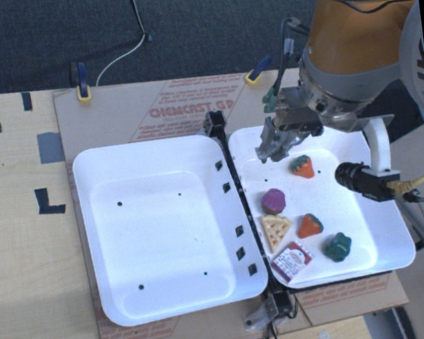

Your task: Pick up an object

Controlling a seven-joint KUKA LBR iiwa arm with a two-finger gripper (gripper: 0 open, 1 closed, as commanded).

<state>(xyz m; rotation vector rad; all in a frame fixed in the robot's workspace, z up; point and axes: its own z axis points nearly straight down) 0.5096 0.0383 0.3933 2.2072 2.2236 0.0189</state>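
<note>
Two shallow white plastic bins side by side on a bench: a left bin (94,219) and a right bin (386,254). Six small items in the right one: two orange-red toy vegetables with green tops, one farther back (301,166) and one nearer the front (310,225); one round purple toy piece (273,200); one yellow waffle-patterned wedge (276,230); one red-and-white flat packet (291,261); one dark green lumpy toy (337,247).
</note>
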